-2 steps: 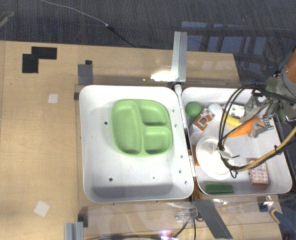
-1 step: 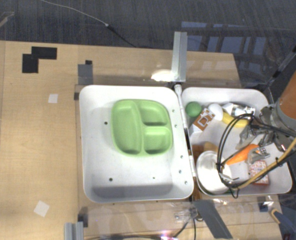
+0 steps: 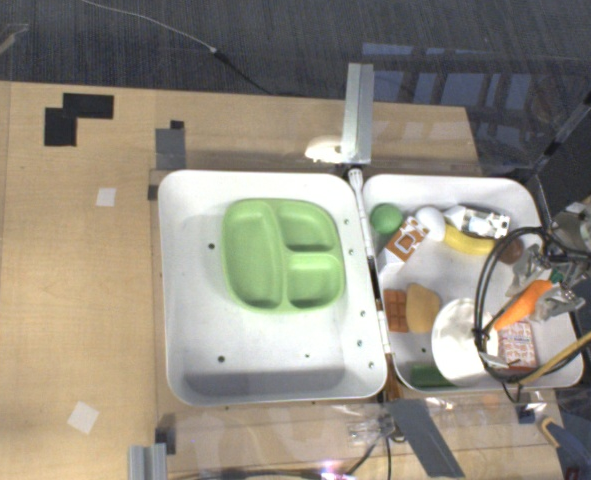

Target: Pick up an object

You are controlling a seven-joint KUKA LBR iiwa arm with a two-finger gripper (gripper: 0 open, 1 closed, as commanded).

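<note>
The right bin (image 3: 415, 193) holds a jumble of small objects: a green ball (image 3: 384, 218), a small brown-and-white carton (image 3: 407, 240), a yellow banana (image 3: 467, 242), a brown waffle-like piece (image 3: 396, 309), a white cup (image 3: 457, 340), an orange carrot (image 3: 518, 308) and a printed packet (image 3: 516, 346). My gripper (image 3: 553, 280) reaches in from the right edge, low over the bin's right side. It sits right at the upper end of the carrot. A black cable (image 3: 487, 288) loops in front of it and blurs the contact.
The left bin (image 3: 190, 298) carries a green divided plate (image 3: 281, 253). A metal post (image 3: 358, 113) stands behind the wall between the bins. A tan food piece (image 3: 423, 303) lies beside the waffle, and a dark green item (image 3: 427, 375) lies at the right bin's front wall.
</note>
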